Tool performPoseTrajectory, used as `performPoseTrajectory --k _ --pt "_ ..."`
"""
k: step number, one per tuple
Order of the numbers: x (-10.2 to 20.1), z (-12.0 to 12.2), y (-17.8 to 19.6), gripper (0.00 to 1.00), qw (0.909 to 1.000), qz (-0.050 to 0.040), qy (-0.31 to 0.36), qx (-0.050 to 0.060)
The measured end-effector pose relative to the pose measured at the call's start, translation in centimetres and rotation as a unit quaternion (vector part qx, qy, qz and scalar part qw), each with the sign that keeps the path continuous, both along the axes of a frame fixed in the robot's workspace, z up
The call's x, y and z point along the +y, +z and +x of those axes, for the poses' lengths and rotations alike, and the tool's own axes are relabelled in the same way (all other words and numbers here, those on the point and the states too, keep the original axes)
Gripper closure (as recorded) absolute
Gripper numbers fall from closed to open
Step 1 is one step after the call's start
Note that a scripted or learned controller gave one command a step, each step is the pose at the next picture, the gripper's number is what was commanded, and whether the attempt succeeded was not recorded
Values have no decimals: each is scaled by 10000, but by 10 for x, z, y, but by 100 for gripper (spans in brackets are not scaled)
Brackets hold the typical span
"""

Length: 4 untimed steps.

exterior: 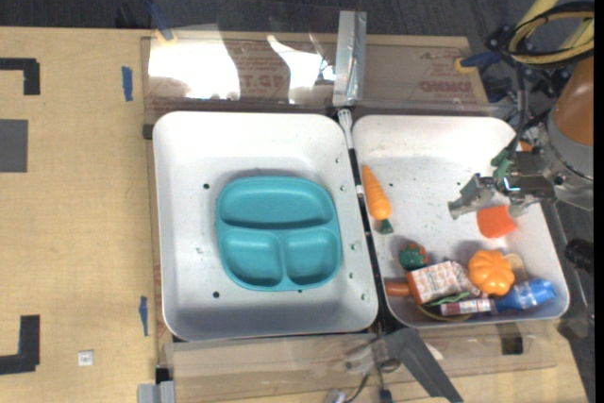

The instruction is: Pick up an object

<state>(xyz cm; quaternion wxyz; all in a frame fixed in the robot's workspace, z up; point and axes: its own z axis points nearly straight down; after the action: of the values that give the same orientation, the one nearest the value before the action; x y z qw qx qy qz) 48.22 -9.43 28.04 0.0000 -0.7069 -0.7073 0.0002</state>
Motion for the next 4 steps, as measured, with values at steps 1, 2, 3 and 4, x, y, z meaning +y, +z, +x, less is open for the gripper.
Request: performPoseTrajectory --k 1,2,3,4 --pt "-49 -5 -87 0 9996 4 -274 43" --pt "-78 1 -187 0 9991 -7 -427 -62" --pt "-79 4 -175 100 9990 -19 -432 -106" --pt "-53 14 -183 100 9989 -1 461 -6"
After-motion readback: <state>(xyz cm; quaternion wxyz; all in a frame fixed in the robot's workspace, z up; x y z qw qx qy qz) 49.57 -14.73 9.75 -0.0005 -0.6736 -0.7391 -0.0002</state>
